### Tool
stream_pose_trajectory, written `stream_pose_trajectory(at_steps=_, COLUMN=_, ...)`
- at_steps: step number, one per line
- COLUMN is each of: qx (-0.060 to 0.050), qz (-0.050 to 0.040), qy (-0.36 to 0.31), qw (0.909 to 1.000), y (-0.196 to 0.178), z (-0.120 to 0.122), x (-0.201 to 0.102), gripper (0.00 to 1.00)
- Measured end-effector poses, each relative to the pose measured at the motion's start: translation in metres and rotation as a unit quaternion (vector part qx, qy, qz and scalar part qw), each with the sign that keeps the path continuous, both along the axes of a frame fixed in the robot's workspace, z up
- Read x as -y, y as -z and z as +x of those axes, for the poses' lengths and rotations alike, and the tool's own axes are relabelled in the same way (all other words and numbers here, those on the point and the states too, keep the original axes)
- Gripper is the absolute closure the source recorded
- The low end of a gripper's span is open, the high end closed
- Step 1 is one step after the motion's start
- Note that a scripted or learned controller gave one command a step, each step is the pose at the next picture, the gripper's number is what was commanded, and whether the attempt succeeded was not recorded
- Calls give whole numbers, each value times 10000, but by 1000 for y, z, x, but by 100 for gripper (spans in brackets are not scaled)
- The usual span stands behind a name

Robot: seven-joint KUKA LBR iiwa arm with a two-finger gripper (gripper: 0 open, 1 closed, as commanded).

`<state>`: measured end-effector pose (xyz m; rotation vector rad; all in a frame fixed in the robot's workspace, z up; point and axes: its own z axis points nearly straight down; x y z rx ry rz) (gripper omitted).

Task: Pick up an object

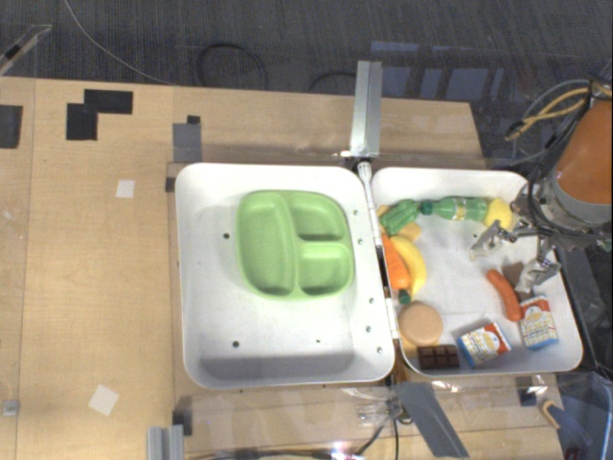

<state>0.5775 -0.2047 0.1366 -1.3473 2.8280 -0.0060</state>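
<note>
The right bin (450,257) holds several toy foods. A green bottle (458,208) and a yellow piece (498,212) lie along its far wall. At the left side are a green vegetable (397,216), a banana (409,258) and an orange carrot (396,268). Along the front are a round bun (420,324), a chocolate bar (439,357) and two small cartons (481,343) (538,326). A red sausage (505,294) lies at the right. My gripper (514,255) hangs open just above and behind the sausage, nothing between its fingers (485,241).
The left bin (206,257) holds a green divided plate (292,242). A metal post (367,113) stands behind the seam between the bins. Cables (546,108) hang at the far right beside the arm (586,166).
</note>
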Motion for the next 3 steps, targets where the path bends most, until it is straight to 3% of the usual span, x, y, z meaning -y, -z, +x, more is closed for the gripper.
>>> stream_pose_trajectory(at_steps=1, qx=15, qz=-10, qy=-4, qw=10000, y=47, z=-36, x=-22, gripper=0)
stream_pose_trajectory(at_steps=2, qx=-18, qz=54, qy=-738, qw=9973, y=48, z=-15, x=-10, gripper=0)
stream_pose_trajectory(at_steps=3, qx=5, qz=42, qy=-1423, qw=9898, y=48, z=18, x=-9, gripper=0)
